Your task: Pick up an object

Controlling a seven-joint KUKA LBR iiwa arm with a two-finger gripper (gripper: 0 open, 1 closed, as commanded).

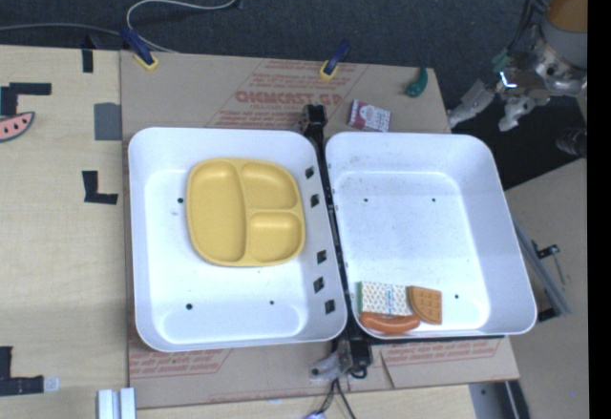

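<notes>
Toy hot dog (389,322), waffle (426,303) at six o'clock; cardboard (277,93) lettering blurred; gripper (492,107) at two o'clock spread, holding nothing.

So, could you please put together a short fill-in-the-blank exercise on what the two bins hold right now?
1. The yellow divided plate lies in the ____ bin.
2. The toy waffle lies near the right bin's ____ edge.
3. The toy hot dog lies just in front of the white ____.
4. The gripper hangs outside both bins, beyond the right bin's far ____ corner.

Missing words: left; front; packet; right
</notes>
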